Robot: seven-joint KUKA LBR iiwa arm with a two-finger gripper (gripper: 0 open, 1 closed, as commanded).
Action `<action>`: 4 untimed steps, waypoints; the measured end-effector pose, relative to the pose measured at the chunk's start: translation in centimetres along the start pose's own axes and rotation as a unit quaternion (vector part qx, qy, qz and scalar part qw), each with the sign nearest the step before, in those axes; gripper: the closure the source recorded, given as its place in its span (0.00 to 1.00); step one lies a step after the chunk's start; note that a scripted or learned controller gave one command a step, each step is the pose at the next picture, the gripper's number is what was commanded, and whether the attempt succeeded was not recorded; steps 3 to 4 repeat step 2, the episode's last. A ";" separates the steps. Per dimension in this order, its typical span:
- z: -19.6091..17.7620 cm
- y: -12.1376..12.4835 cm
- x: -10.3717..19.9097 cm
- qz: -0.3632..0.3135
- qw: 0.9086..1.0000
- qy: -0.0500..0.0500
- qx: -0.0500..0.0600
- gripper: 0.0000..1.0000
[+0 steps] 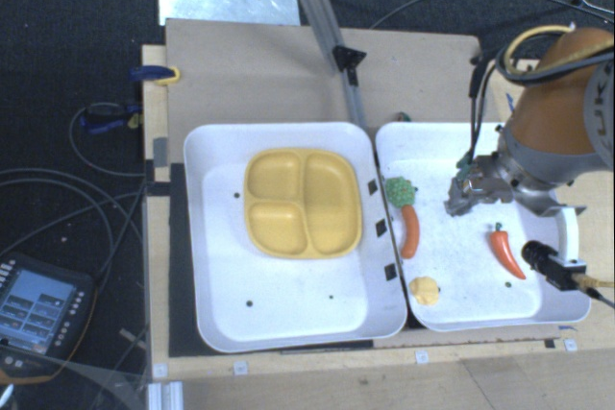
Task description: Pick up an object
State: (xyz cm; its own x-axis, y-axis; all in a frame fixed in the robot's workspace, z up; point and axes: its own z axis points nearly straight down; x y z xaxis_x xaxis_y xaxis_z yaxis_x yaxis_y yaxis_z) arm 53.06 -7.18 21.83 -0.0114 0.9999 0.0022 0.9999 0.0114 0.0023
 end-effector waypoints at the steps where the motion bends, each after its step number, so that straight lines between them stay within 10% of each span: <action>1: 0.7 0.7 5.5 0.000 1.000 0.000 0.001 1.00; 2: 0.2 1.0 11.8 -0.001 1.000 0.000 0.000 1.00; 4: 0.2 1.0 11.8 -0.001 1.000 0.000 0.000 1.00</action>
